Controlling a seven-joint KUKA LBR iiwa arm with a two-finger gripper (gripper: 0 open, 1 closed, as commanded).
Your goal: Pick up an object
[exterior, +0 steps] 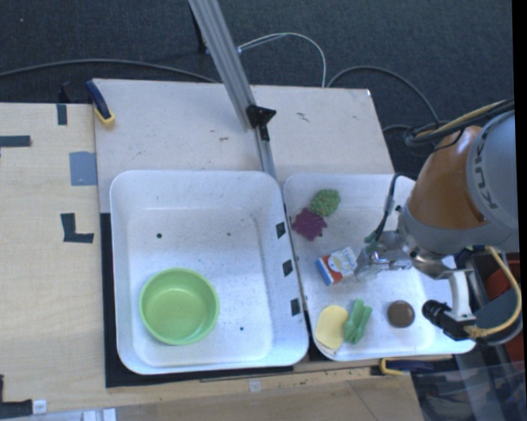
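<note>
The right bin [379,182] holds several small objects: a green knobbly toy [325,201], a purple toy [308,223], a small red, white and blue carton [336,265], a yellow piece [332,325], a green piece [357,321] and a brown ball [400,313]. My gripper [366,260] hangs low over the middle of this bin, its tip right beside the carton's right end. The arm's grey and orange body covers the bin's right side.
The left bin [125,189] contains a light green bowl [179,306] in its near left corner. A grey metal pole [232,64] slants down from the top to the gap between the bins. Cables run behind the bench.
</note>
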